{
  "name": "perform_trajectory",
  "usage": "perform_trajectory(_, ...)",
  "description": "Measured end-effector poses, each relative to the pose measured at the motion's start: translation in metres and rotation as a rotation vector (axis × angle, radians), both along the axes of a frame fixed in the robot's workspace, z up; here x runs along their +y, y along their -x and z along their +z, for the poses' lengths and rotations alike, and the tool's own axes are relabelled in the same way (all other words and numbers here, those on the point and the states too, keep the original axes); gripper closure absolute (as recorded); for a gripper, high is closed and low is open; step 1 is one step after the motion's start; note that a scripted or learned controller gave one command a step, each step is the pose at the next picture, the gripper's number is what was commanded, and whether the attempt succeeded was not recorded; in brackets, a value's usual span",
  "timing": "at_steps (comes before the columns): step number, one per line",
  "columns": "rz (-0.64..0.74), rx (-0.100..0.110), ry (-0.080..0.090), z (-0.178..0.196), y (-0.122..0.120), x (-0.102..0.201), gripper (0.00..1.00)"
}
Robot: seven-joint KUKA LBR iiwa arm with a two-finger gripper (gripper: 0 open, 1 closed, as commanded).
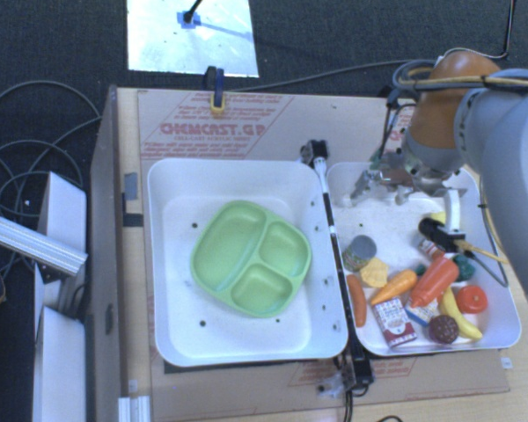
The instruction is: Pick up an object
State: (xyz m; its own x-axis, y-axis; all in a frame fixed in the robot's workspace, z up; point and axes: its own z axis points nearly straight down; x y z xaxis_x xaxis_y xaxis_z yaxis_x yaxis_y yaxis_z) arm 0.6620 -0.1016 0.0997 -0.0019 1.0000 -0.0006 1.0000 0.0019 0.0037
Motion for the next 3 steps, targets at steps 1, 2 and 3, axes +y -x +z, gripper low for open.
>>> perform_trajectory(1,-0.001,0.002,0.002,0.004,0.024,-0.049,0.00)
perform_trajectory(2,0.000,-0.003,0.003,0.119,0.021,-0.092,0.00)
perform_trajectory(3,-0.001,0.005,0.000,0.048,0.061,-0.105,0.00)
